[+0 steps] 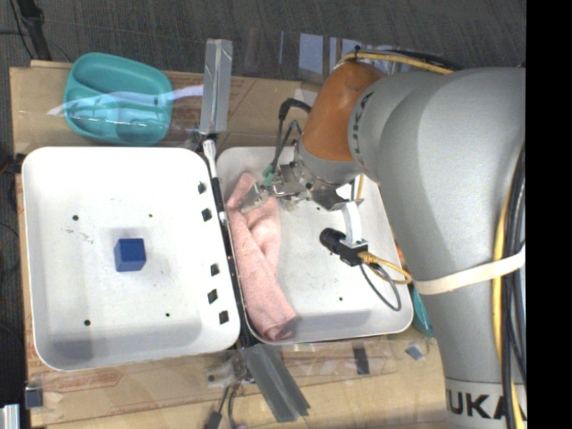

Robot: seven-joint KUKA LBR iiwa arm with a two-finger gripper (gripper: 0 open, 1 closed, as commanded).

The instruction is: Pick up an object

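Two shallow white bins sit side by side on a wooden bench (134,378), parted by a narrow dark seam with small black clips along it. The left bin (54,320) has wide bare floor on every side of its one item, a small blue cube (130,254) that stands left of centre and well apart from all four walls. The right bin (357,315) is tighter: a pink cloth (261,266) lies lengthwise along its left wall, running from near the far edge down almost to the near edge, its lower end rolled thick, while the floor to the right of it is bare white and partly covered from above by the arm. The grey arm (456,195) reaches in from the right, its bulk overhanging the right bin's right wall, with the orange band (335,114) above the wrist bent down toward the far left corner of that bin. The gripper (277,184) is low at the upper end of the pink cloth, seemingly touching its bunched top edge, but whether its tips are apart, together or clamped on cloth cannot be told from this angle. A black cable fitting with a yellow lead (353,250) hangs below the wrist over the bare bin floor. Beyond the left bin, on the bench's far side, lies a teal plastic object (116,96); dark carpet lies behind.
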